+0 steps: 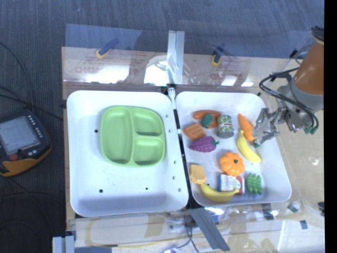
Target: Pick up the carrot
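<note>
- Left bin (79, 157): holds a green divided plate (132, 136).
- Right bin (276, 186): toy foods crowded together; the carrot (245, 126) lies near the right wall, tilted, just above a banana (247, 149); a pumpkin (232, 163) sits below.
- Gripper (261, 132): low over the right bin, just beside the carrot; whether the fingers are released or clenched, cannot tell.
- Arm (308, 78): reaches in from the right, wrist angled down-left.
</note>
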Robot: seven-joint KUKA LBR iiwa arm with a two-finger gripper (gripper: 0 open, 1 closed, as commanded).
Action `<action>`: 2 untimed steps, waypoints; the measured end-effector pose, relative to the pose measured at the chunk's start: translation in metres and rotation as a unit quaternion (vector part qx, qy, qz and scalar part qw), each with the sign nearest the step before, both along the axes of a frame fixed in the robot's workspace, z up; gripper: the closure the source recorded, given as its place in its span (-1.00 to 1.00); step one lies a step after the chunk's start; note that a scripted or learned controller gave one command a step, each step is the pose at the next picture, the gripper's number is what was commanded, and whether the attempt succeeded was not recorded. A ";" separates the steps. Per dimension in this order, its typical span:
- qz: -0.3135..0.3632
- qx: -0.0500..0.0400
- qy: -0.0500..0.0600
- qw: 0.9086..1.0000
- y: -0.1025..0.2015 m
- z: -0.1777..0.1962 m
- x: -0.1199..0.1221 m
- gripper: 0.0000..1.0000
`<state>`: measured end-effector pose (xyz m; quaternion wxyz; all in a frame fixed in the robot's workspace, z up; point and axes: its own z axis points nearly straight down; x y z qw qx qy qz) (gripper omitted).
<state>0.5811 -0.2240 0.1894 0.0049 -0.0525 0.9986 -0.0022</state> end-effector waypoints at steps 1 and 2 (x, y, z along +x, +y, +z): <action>-0.065 0.000 -0.002 0.998 0.001 0.110 0.001 1.00; -0.064 0.002 0.000 0.998 0.003 0.115 0.002 1.00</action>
